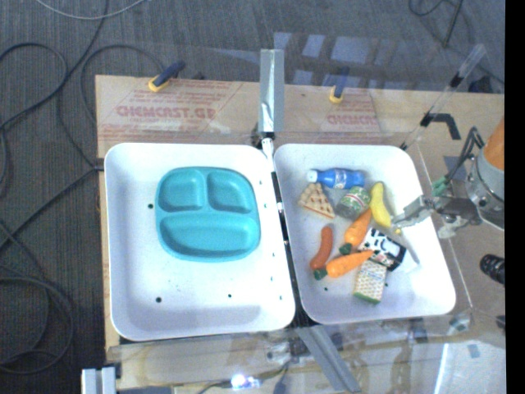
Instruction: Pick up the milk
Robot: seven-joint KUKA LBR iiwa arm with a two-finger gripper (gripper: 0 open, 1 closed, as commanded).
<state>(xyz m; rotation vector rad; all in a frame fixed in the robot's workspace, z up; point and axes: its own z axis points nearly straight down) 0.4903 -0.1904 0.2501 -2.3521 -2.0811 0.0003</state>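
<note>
The milk (382,246) is a small carton with black and white cow patches. It lies on its side in the right bin (426,298), right of the middle, between the carrots and the bin's right wall. My gripper (409,231) hovers over the right part of that bin, just right of the milk and a little above it. Its pale fingers (409,212) are spread and the gripper is open, with nothing between them. The milk's right end lies close under the nearer finger.
Around the milk lie a banana (379,204), two carrots (348,263), a red sausage (322,248), a green can (354,199), a blue bottle (337,177), a waffle wedge (317,200) and a tan box (370,281). The left bin (131,302) holds a teal divided plate (208,213).
</note>
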